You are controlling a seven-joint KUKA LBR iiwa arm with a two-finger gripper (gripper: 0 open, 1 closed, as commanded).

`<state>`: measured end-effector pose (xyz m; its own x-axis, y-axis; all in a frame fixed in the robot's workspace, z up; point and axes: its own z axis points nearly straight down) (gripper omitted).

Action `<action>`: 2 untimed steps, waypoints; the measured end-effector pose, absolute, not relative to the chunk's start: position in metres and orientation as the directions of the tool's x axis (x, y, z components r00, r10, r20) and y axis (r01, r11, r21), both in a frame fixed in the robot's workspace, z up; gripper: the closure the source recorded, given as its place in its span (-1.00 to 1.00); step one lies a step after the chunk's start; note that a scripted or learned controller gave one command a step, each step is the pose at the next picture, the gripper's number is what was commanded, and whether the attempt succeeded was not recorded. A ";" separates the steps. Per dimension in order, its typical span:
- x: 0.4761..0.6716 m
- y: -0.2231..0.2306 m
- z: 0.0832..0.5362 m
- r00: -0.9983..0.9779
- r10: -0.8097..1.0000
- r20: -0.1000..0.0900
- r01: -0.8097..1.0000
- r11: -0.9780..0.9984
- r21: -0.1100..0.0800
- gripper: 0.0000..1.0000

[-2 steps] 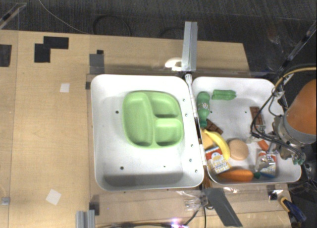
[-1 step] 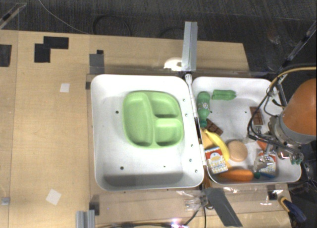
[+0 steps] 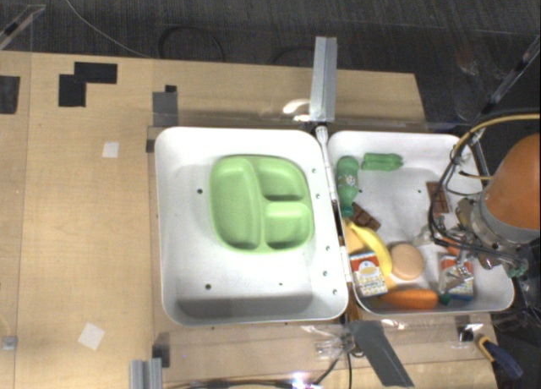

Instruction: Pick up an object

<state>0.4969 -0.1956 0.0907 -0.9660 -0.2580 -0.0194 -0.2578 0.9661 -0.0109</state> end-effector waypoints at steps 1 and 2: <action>0.501 -0.194 0.091 -0.957 -0.291 -0.015 -0.290 0.957 -0.012 -1.00; 0.499 -0.185 0.091 -0.975 -0.223 -0.018 -0.223 0.975 -0.011 -1.00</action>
